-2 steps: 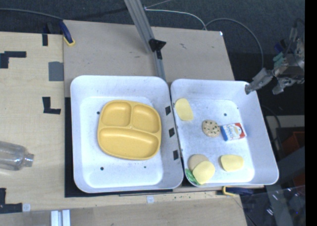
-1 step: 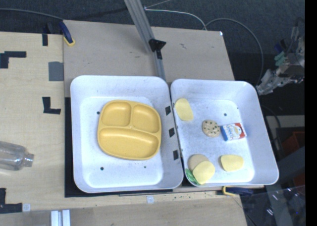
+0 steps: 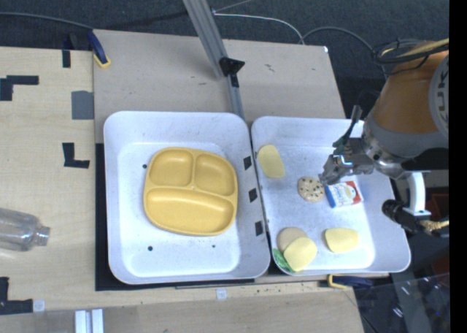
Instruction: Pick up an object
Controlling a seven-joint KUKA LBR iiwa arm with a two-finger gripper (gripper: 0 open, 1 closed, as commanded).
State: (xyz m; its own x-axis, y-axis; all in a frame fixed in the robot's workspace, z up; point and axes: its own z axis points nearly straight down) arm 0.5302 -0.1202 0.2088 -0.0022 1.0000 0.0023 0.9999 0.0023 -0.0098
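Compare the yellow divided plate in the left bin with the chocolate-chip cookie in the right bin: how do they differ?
The divided plate is plain yellow; the cookie is tan with dark specks. The plate is far larger, filling much of the left bin, while the cookie is a small round among other items in the right bin. The plate has three compartments; the cookie has none. The gripper is right beside the cookie, far from the plate. Both lie flat.

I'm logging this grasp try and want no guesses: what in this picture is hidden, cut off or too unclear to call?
- Hand, camera view: too small and dark to judge whether it grips anything.
- Small packet: its print is too small to read, and the hand covers its upper edge.
- Green item: mostly hidden under the yellow piece.
- Clear bottle: cut off by the left edge.
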